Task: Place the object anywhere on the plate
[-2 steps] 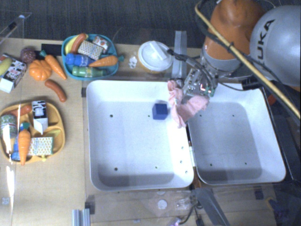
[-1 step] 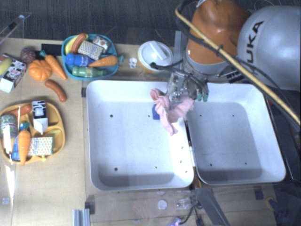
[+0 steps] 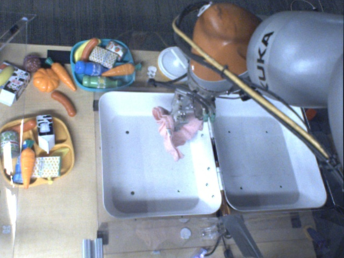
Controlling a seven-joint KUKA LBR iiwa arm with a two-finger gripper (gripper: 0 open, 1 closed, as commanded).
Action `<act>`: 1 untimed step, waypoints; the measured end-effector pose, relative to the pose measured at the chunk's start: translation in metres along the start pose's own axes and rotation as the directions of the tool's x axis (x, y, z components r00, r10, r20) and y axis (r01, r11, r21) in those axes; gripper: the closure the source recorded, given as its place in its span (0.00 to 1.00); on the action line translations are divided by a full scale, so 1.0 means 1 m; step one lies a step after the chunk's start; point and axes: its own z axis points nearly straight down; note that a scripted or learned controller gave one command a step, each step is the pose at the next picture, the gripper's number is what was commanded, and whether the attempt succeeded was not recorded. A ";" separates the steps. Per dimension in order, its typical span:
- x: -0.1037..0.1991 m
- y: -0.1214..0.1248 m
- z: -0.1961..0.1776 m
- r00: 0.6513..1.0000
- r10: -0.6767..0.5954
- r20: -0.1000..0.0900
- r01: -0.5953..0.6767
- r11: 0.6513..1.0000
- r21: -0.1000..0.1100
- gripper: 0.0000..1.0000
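While the grey arm [image 3: 290, 52] reaches down from the far right, its gripper [image 3: 185, 112] pinches a crumpled pink cloth [image 3: 176, 130] over the left white bin [image 3: 134, 198].

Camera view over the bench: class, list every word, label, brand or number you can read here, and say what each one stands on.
"KUKA", in dark letters running up the grey arm.
The small cartons in the blue bowl and on the yellow plate carry printed patterns, too small and blurred to read.
The black-and-white carton at the left edge: print unreadable.
Nothing else legible.
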 end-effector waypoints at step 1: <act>0.000 0.000 0.000 1.000 0.000 0.001 0.000 1.000 0.000 0.00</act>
